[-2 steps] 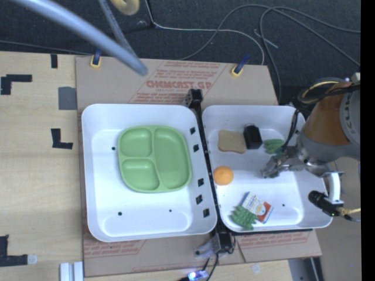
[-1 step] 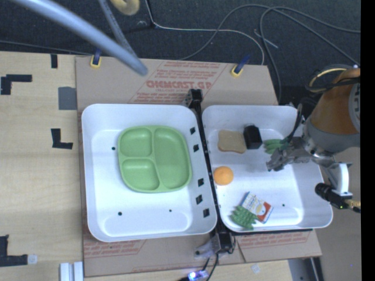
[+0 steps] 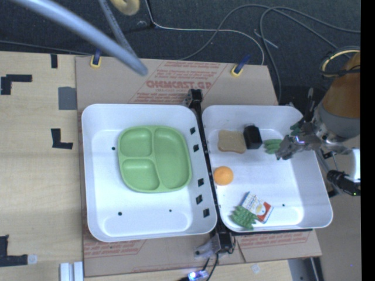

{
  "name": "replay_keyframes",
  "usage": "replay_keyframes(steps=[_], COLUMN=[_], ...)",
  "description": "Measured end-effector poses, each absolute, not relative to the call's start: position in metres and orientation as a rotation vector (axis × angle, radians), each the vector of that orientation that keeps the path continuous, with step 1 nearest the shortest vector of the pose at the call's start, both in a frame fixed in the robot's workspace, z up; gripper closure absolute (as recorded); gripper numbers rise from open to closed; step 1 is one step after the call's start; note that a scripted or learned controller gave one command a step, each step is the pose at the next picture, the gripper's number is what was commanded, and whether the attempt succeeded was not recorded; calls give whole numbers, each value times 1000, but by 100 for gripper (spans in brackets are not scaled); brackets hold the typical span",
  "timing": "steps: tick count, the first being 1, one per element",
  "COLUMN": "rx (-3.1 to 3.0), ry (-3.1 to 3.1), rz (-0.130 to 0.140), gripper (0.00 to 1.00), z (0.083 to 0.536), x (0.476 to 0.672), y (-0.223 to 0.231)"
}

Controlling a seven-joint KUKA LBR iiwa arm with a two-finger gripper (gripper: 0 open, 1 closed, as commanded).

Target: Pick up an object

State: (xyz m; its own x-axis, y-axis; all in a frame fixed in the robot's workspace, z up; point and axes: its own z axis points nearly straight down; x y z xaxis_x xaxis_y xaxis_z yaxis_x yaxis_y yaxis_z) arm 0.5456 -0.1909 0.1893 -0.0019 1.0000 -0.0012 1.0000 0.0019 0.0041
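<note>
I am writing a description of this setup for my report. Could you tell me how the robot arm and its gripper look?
The arm is grey, rounded and thick, with an orange band above the wrist. A thin yellowish cable loops over its top. The gripper is small, dark and metallic, with grey and black parts; a white piece and a black fitting sit just below the wrist. No markings are readable.

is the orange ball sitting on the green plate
No, the orange ball lies in the right bin, near its left wall, while the green plate sits alone in the left bin.
</note>
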Motion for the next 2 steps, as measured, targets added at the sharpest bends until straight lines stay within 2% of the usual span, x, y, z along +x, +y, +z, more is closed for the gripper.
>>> replay_keyframes(steps=[1,2], rx=[2217,2216], ry=[2222,2228], rz=[3,0], gripper=[100,100], z=[226,218], x=[547,557], y=[-190,-137])
